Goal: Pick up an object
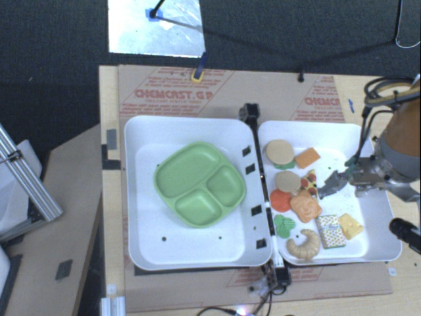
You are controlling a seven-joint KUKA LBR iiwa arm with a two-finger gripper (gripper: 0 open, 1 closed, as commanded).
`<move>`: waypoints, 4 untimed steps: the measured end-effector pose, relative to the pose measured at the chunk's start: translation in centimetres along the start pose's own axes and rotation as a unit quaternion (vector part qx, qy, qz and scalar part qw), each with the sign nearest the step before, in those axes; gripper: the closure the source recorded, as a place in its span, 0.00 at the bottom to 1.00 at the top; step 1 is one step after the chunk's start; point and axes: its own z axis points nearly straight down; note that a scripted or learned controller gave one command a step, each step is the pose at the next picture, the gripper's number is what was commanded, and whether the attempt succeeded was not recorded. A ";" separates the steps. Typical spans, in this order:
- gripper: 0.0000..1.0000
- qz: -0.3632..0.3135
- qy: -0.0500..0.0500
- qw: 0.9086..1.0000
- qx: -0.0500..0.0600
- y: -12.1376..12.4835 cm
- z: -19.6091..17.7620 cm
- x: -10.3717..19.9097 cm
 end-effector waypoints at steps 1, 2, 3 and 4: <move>0.00 -0.001 -0.001 1.000 -0.005 0.2 -0.4 0.0; 0.00 0.000 0.000 1.000 -0.002 0.3 3.8 -0.1; 0.00 0.000 0.000 1.000 -0.002 0.8 9.6 0.6; 0.00 0.000 0.000 1.000 -0.002 0.8 14.8 0.6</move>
